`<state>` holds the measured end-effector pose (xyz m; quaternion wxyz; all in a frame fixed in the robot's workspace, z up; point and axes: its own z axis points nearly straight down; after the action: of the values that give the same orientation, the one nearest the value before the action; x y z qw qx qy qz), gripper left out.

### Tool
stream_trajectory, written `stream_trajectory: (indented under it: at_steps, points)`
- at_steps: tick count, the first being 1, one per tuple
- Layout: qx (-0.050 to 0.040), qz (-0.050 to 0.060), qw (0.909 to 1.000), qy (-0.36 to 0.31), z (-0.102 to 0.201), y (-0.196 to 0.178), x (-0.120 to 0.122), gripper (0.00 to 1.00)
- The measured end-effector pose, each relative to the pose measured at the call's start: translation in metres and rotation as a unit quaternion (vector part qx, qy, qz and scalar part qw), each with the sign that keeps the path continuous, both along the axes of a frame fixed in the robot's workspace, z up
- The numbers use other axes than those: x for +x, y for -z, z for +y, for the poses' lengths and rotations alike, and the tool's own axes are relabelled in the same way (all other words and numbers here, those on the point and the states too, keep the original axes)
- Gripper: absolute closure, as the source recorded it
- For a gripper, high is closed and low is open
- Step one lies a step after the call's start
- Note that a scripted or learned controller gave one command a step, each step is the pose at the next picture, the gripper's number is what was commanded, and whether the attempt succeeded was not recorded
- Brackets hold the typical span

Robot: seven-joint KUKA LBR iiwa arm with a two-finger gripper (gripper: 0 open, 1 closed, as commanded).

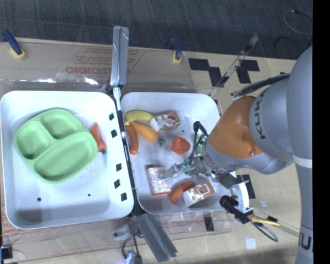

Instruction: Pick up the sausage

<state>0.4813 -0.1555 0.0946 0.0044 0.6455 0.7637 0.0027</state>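
Gripper hovers in right bin; finger spread cannot be told, nothing seen held. Nearest sausage lies just below it, touching a snack packet. Best to descend across its short axis, clear of the packet. Sausages: three. Packets: three. Banana: one.

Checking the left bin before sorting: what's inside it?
The left bin holds a green divided plate and a small orange-red piece beside the plate's right edge. Whatever lies under the plate is covered.
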Motion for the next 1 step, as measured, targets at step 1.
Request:
stream_trajectory:
  at_steps: [1]
  points:
    - [0.0, 0.0, 1.0, 0.0, -0.0001, 0.0, 0.0, 0.0]
